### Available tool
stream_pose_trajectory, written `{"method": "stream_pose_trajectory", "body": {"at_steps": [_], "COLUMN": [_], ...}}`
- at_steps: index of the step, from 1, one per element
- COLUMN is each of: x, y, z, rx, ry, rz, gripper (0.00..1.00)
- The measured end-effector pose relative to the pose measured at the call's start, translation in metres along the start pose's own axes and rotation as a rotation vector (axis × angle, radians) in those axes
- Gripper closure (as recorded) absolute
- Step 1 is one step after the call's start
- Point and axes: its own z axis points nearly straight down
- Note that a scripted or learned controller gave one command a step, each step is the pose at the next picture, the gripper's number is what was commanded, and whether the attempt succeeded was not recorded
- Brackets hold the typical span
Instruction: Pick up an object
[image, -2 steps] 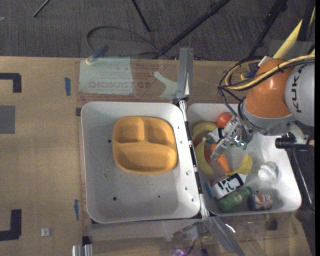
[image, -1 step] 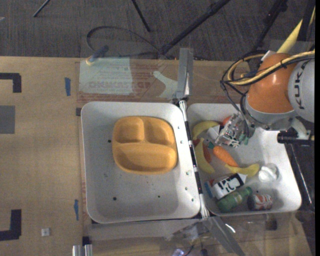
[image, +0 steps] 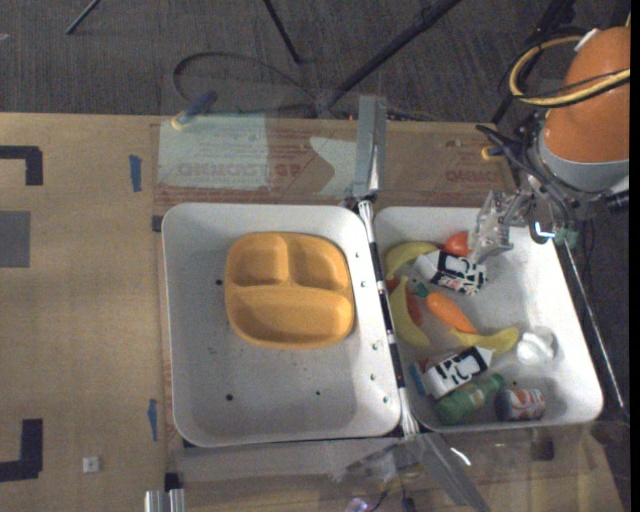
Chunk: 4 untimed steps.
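The right bin (image: 560, 300) holds several small items: a yellow banana (image: 402, 258), a second banana (image: 490, 340), an orange carrot (image: 450, 312), a black-and-white carton (image: 452, 272), another such carton (image: 455, 370), a green bottle (image: 468, 398), a small can (image: 520, 403), a white cup (image: 533, 347) and a red piece (image: 458, 243). My gripper (image: 492, 238) hangs over the bin's far part, just right of the red piece and above the upper carton. Nothing shows between its fingers.
The left bin (image: 200, 330) holds a yellow divided plate (image: 290, 288). A metal divider (image: 375, 290) runs between the bins. The arm with its orange band (image: 590, 90) fills the upper right. Cardboard bench (image: 80, 300) lies to the left.
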Motion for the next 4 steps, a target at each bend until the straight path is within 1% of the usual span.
{"method": "stream_pose_trajectory", "body": {"at_steps": [1,2,4], "x": [-0.038,-0.063,-0.067], "y": [-0.100,-0.096,-0.095], "z": [-0.025,-0.015,-0.042], "rx": [0.002,0.000,0.003], "ry": [-0.002,-0.002,-0.030], "rz": [-0.292,-0.501,-0.492], "gripper": [1.00,1.00,1.00]}}
